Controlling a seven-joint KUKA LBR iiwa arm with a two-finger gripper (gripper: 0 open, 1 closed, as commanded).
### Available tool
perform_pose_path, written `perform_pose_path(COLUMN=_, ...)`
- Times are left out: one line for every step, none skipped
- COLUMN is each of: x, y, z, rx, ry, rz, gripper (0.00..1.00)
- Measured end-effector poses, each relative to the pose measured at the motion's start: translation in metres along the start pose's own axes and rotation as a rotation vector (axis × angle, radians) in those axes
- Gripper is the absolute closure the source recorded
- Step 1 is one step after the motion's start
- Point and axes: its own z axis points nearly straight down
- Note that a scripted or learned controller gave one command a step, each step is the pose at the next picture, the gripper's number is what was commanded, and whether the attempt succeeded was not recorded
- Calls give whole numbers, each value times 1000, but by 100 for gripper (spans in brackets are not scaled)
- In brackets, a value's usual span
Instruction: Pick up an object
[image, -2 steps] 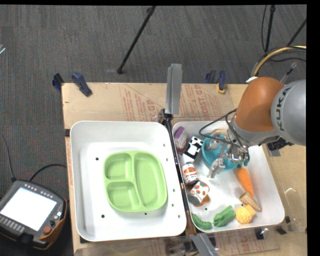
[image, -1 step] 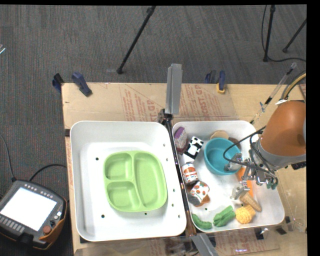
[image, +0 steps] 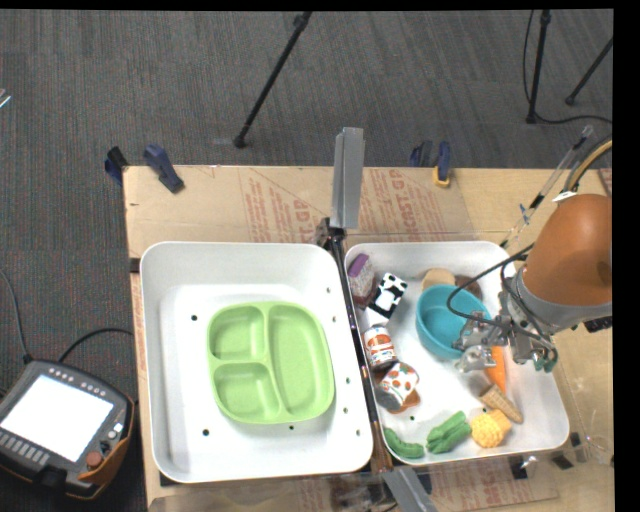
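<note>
Here the pincer hangs low over the right bin, at its right side, just beside the blue bowl and over an orange carrot that pokes out beneath it. Whether it is clenched or released I cannot tell, since the metal parts blur together, and nothing can be made out as caught in it. Above it sits the arm's orange band.

The right bin holds the clutter. A purple item lies at the upper left, with a black and white toy just beside it. Lower down are a small can and a spotted cup. Along the near edge lie two green vegetables, a yellow corn piece and a waffle cone.

The left bin carries a green divided tray. Both bins rest on the cardboard-covered tabletop.
</note>
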Motion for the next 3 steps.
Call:
perform_pose_path(x=73, y=35, z=8, rx=6, ry=-1, rz=-397, gripper=100)
perform_pose_path(x=62, y=41, z=2, rx=9, ry=-41, rz=-404, gripper=0)
perform_pose_path(x=43, y=73, z=12, rx=-2, ry=7, rz=-362, gripper=0)
